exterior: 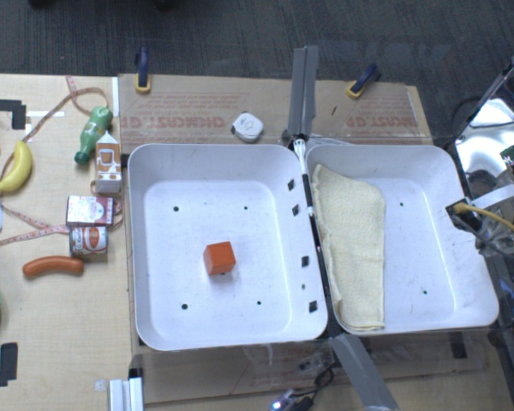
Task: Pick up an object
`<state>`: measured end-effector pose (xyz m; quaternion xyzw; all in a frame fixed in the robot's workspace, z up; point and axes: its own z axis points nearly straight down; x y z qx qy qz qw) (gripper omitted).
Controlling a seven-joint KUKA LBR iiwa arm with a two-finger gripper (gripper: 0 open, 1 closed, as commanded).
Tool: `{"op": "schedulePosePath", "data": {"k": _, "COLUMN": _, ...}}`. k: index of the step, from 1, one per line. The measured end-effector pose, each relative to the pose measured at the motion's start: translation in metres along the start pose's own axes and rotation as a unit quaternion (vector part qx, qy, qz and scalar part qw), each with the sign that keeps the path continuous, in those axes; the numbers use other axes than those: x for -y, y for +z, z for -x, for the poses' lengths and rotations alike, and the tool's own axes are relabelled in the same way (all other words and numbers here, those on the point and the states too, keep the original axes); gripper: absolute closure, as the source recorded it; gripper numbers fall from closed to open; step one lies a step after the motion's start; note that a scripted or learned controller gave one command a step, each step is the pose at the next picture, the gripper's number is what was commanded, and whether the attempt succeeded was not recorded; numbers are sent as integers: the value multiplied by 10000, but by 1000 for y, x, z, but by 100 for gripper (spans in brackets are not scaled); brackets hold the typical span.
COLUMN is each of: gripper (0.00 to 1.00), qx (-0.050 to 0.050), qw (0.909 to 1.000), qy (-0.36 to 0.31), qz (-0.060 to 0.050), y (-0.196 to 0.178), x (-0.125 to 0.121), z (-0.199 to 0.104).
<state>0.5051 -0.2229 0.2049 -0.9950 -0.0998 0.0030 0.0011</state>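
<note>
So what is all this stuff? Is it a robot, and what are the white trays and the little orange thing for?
Yes, it's a robot's workbench, seen by one camera looking down from above at a slant. The two white trays are bins. The left bin has a small orange block sitting near its middle. The right bin has a folded cream towel lying along its left side. The robot's job is to pick up an object, and the block rests loose in its bin, with nothing holding it. At the right edge you can see some metal parts and cables. Beside the bins, on the wooden table, lie toy foods: a banana, a sausage, a green bottle and a small can.
</note>
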Motion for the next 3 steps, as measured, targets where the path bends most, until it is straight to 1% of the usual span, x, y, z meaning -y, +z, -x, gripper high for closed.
{"op": "schedulePosePath", "data": {"k": 1, "gripper": 100, "qx": -13, "qw": 10000, "qy": -14, "qz": 11, "y": -52, "x": 53, "z": -5}}
{"op": "schedulePosePath", "data": {"k": 2, "gripper": 100, "qx": -11, "qw": 10000, "qy": -21, "qz": 13, "y": -71, "x": 98, "z": -29}}
{"op": "schedulePosePath", "data": {"k": 3, "gripper": 100, "qx": -8, "qw": 10000, "qy": -19, "qz": 13, "y": -105, "x": 150, "z": -5}}
